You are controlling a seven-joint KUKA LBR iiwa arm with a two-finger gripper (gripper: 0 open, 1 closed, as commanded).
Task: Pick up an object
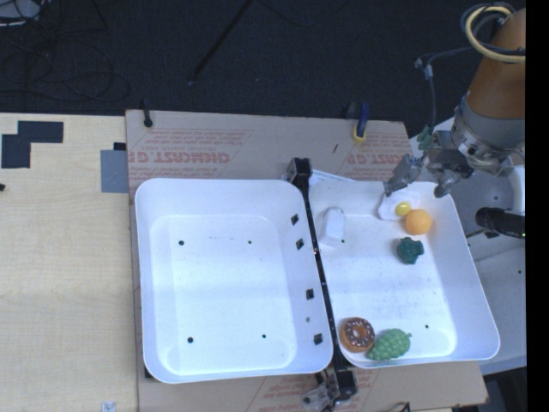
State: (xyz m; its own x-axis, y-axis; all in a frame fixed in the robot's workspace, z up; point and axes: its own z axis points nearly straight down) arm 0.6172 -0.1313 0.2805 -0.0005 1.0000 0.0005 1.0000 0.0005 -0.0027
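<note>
Camera view
Arm [496, 75]: comes in from the right edge of the bench, high over the far right corner of the right bin [446, 316]; the orange band sits at the top, the grey wrist beneath it, and a yellow cable loops over the top.
Gripper [422, 177]: hangs below the wrist, above the far rim of the right bin. Its two dark fingers are splayed apart, one slanting toward the fried egg, the other toward the bin's right rim. Nothing sits between them.
Fried egg [397, 208]: white with a yellow yolk, lying against the far wall of the right bin, just under the gripper's left-hand finger as I look at it.
Orange ball [418, 221]: touching or just beside the egg, on the side nearer the bin's right rim.
Green broccoli piece [410, 250]: a little nearer to me than the orange ball, close to the right rim.
White block [333, 223]: pale, hard to make out against the bin floor, near the divider side and the far wall.
Donut [356, 334]: brown with sprinkles, in the near part of the right bin toward the divider.
Green bunch [390, 344]: bumpy, maybe grapes, touching the donut on its right, against the near wall.
Left bin [163, 204]: white, beside the right bin, their rims meeting along a dark clip strip.
Bench top: cardboard sheet [223, 148] under both bins.
</note>
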